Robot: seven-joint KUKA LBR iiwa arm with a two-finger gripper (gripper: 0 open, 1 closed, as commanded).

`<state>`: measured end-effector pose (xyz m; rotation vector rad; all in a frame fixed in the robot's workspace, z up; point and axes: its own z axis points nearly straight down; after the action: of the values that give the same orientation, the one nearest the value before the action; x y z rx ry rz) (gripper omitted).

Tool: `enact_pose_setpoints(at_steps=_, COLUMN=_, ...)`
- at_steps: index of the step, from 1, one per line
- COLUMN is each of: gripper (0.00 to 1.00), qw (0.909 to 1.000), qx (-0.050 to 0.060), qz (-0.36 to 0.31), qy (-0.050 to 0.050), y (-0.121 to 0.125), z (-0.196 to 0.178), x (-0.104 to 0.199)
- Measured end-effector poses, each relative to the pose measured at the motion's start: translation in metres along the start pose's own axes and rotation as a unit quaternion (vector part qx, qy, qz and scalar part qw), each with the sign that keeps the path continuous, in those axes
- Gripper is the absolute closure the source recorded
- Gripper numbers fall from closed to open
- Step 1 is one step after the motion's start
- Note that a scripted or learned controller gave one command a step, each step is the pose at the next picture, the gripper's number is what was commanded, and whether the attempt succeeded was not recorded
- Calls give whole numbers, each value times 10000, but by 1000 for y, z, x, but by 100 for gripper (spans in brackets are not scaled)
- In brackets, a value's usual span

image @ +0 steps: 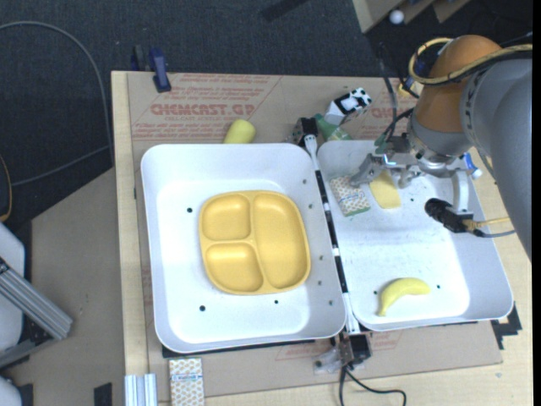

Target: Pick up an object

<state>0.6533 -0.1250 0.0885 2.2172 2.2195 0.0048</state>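
In the right bin (473, 286), my gripper (387, 166) hangs low over the far left part. A pale yellow block (386, 194) lies right below it, its top edge hidden by the gripper. I cannot see whether the block is held. A small patterned packet (352, 198) rests just left of the block. A yellow banana (402, 293) lies near the front wall of the same bin. A yellow divided plate (254, 242) sits in the middle of the left bin (169, 176).
Behind the bins on the bench are a yellow round object (240, 131), a blue clip (158, 68) and a black-and-white toy (351, 102). A black part with a cable (446, 213) hangs off the arm to the right of the block.
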Motion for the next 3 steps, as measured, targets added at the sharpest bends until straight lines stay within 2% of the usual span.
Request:
enact_pose_setpoints(at_steps=1, gripper=100, qw=10000, qx=-24, qz=-6, qy=-6, y=1, z=-11, x=0)
enact_pose_setpoints(at_steps=2, gripper=0, qw=10000, qx=-22, qz=-6, qy=-6, y=1, z=-11, x=0)
enact_pose_setpoints(at_steps=3, gripper=0, qw=10000, qx=-15, qz=9, qy=-14, y=0, z=-1, x=8)
